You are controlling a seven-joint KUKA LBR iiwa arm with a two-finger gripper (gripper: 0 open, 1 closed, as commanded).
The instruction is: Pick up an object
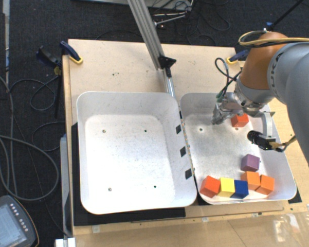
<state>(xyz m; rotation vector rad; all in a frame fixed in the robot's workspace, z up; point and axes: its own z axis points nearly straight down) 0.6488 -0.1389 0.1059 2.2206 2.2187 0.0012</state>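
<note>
While hanging low over the right bin (277, 187) at two o'clock, hand (222, 112) grip impossible to judge, orange block (240, 120) just beside it, nothing visibly lifted yet.

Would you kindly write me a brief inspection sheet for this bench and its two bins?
Surface: wooden bench bearing left bin and right bin.
Job's things: orange block near gripper; purple block; row of orange, yellow, blue blocks along the right bin's near edge.
Clutter: clamp at bench corner.
Grippers: gripper over right bin, fingers unclear.
Cables: several on dark floor.
Surroundings: metal pole; handheld screen.
</note>
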